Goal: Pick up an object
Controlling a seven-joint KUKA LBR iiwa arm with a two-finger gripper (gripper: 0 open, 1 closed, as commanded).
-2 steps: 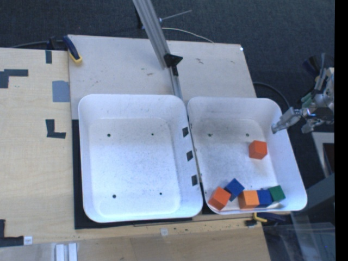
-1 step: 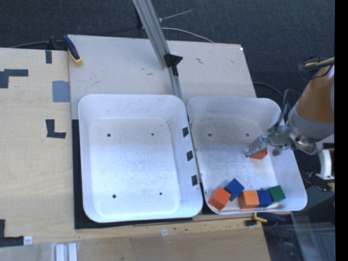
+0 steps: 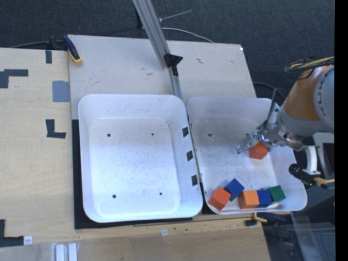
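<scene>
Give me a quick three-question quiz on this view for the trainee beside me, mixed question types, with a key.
1. True or false: the blocks all lie in the right bin.
2. Multiple choice: the gripper is closest to which block? A) the green block B) the orange-red block C) the blue block
3. Fill in: at the right bin's near edge, the row of blocks ends on the view's right with a ____ block.

Key
1. True. The orange block, the blue block, a second orange block, a second blue block, the green block and the orange-red block are all in the right bin.
2. B
3. green
</scene>
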